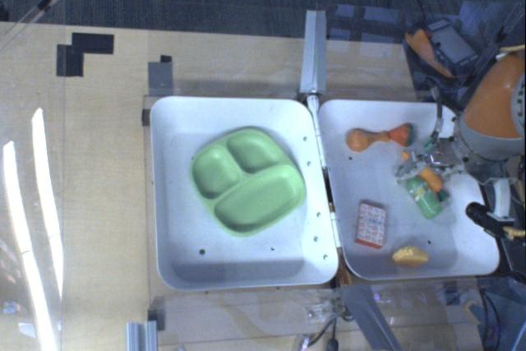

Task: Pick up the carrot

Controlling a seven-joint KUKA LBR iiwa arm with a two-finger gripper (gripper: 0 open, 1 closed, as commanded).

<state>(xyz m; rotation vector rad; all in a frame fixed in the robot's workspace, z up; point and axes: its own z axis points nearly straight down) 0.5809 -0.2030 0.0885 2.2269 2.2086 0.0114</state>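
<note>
The carrot [430, 178] lies in the right bin [464, 259], toward its right wall and a little above mid-height, a short orange stub touching a green bag-like object [425, 200] just below it. The hand [427, 156] sits directly over that spot, at the end of the grey arm with its orange band [497, 103] near the bin's right edge. Whether the hand is apart, together or clamped on anything cannot be told, because its metal parts blur into the carrot and the green piece. To do this step well, the grasp should probably come across the carrot's narrow width, clear of the green piece so that it is not dragged along, and low enough to seat on the smooth, likely hard-plastic surface, which may slip. Elsewhere in the right bin, an orange gourd-shaped toy with a reddish end [376, 139] lies near the top edge, a flat patterned card or packet [371, 224] lies lower centre, and a lumpy yellow piece [410, 256] lies near the bottom edge. The left bin [173, 259] carries a glossy green three-compartment plate [247, 179] with rounded corners, at its centre.
</note>
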